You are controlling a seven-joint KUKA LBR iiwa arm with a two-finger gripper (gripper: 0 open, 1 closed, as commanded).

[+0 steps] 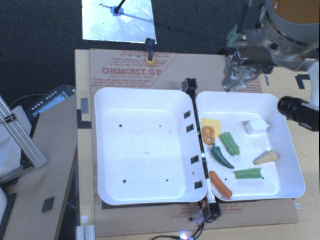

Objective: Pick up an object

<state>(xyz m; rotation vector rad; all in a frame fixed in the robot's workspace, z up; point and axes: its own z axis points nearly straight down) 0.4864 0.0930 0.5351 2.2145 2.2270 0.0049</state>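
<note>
The arm (292,19) is reaching in from the right and is hanging over the far side of the bench. Its gripper (235,79) is pointing down just past the far rim of the right bin (292,159), near that bin's far left corner. Nothing is sitting in the gripper. It is small and blurry here, so I cannot tell if it is spread wide or squeezed closed.

All the toys are lying in the right bin, well apart from the gripper. A yellow square (212,124) is lying flat by the left wall, and an orange slice (208,134) is resting on its near corner. Just right of them a green pepper (230,144) is lying at a slant. A dark green chili (221,157) is lying just near of it (they are close, maybe touching). A carrot (220,184) is lying in the near left corner. A green bean (248,173) is lying to its right. A tan wedge (266,157) is sitting nearer the right wall, and a white block (256,127) is sitting beyond it.

The left bin (102,149) is sitting right beside the right one, and black clips (192,129) are joining the two. Both are resting on a board (130,70) with red letters.
</note>
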